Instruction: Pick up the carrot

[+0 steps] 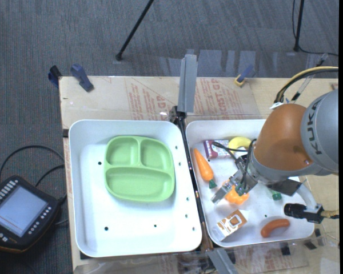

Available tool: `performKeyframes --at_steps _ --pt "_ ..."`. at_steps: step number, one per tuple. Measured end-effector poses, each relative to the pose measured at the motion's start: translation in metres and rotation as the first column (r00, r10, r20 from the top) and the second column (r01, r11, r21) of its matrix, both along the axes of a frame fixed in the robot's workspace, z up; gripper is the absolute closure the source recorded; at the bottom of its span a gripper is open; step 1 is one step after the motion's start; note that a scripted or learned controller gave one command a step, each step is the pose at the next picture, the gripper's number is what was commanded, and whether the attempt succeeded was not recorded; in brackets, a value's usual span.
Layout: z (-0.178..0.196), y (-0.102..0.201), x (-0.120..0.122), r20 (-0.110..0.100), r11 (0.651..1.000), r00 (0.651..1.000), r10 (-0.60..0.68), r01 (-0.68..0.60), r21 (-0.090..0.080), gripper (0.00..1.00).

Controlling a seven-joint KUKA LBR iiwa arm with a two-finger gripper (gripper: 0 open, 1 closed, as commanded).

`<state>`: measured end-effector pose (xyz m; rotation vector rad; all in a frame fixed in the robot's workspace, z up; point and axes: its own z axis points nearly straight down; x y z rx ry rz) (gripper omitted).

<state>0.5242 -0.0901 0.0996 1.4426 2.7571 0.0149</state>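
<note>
The carrot [203, 165] lies bare in the right bin [217, 240], along its left wall beside the divider, with its tip pointing up and left. Just right of the carrot, the gripper [227, 189] hangs low over an orange piece [238, 197] that it partly hides; that piece may be a pepper. The bulky orange wrist masks much of what lies beyond. I cannot tell how the pincer stands.

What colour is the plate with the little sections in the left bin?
The sectioned plate is light green all over, seen clearly in the camera view from above.
</note>
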Motion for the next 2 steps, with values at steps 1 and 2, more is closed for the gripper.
performKeyframes --at_steps 1,2 --pt "0.033 -0.006 -0.042 -0.035 0.999 0.998 0.051 -0.051 0.007 0.0" --pt "-0.014 -0.015 0.023 -0.033 0.989 0.988 0.15 -0.15 0.007 0.0"
